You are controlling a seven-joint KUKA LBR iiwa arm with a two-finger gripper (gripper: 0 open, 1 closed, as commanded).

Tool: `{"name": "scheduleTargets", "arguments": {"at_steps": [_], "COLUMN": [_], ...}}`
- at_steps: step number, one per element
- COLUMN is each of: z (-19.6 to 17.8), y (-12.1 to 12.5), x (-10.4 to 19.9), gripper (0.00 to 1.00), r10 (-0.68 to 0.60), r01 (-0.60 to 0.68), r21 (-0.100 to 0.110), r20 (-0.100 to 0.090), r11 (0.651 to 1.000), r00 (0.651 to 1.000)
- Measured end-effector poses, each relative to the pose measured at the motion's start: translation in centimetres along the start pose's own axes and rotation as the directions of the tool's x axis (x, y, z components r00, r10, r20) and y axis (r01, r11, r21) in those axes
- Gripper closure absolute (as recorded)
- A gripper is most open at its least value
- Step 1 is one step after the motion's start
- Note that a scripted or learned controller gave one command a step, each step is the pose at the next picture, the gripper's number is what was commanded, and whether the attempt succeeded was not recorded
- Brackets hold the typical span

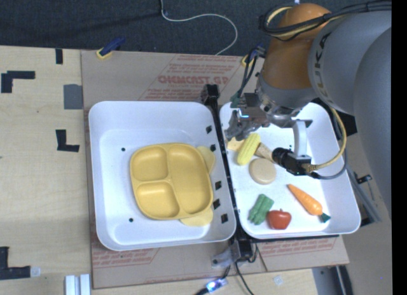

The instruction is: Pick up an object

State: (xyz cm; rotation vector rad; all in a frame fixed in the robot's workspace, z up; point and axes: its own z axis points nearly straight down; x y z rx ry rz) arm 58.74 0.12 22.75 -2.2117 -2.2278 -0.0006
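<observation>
Dark carpet lies behind the tabletop (38,116), which carries a cardboard sheet (184,77) and two shallow white bins side by side.

1. Fingers. The gripper (245,122) hangs over the upper left corner of the right bin (346,214), just above the corn cob. Whether the fingers are apart or together cannot be told; nothing is seen between them.

2. Right bin contents. A yellow corn cob (248,149) lies tilted directly below the gripper. A round beige disc (262,171) sits just beside the cob's lower end. An orange carrot (306,199) lies at a slant to the right of the disc. A green vegetable (260,208) and a red tomato (279,219) sit side by side near the front wall.

3. Arm. The grey arm (362,65) enters from the right, with an orange band (289,49) above the wrist. Black and yellow cables loop beside it.

4. Left bin (108,135). A yellow divided plate (170,180) lies at its centre, resting on a paler yellow piece.

5. Background. A white cord (197,17) runs across the carpet.
</observation>
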Motion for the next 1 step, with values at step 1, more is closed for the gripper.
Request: {"name": "scheduleTargets", "arguments": {"at_steps": [1], "z": [1.29], "y": [-1.34], "x": [5.37], "gripper": [1.00], "r10": [0.001], "r01": [-0.001], "r21": [0.003], "r20": [0.001], "r11": [1.000], "r00": [1.000]}}
